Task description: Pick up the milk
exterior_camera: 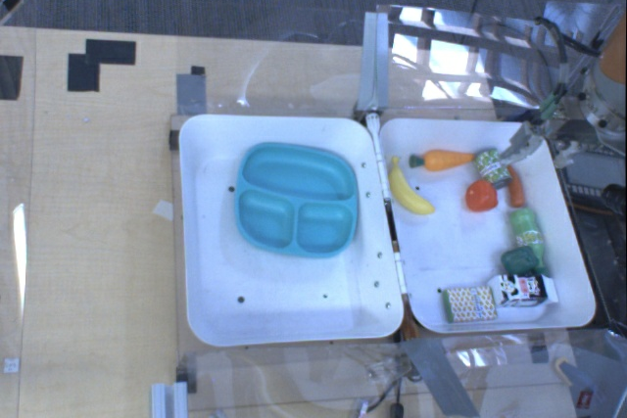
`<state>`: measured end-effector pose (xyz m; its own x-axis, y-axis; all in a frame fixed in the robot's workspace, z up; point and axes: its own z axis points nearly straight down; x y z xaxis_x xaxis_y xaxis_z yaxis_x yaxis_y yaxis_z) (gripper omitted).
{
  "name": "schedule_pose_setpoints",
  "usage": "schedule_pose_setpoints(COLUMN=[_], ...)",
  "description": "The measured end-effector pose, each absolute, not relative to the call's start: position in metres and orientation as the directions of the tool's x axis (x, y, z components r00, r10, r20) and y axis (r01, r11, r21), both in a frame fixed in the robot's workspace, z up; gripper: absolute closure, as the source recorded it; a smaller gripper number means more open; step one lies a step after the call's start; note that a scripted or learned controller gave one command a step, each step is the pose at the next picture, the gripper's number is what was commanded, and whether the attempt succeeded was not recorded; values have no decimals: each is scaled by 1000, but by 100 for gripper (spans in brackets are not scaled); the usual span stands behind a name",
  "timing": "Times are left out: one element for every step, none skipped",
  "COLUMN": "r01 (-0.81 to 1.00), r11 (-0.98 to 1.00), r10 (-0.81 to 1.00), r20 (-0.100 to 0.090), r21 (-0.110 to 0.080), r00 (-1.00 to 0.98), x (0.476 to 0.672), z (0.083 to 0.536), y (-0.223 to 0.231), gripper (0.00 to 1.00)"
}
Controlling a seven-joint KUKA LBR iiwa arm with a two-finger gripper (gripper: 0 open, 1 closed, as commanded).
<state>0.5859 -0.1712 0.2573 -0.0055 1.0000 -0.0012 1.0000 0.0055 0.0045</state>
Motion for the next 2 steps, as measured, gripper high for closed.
schedule_pose_setpoints(r01=[967, 960], r11=[255, 281], r10=[967, 960], r20=[-4, -2], r21=[8, 4], r00=[-255, -281], x=[622, 576], z=[306, 163], y=[-130, -173], gripper=[0, 0])
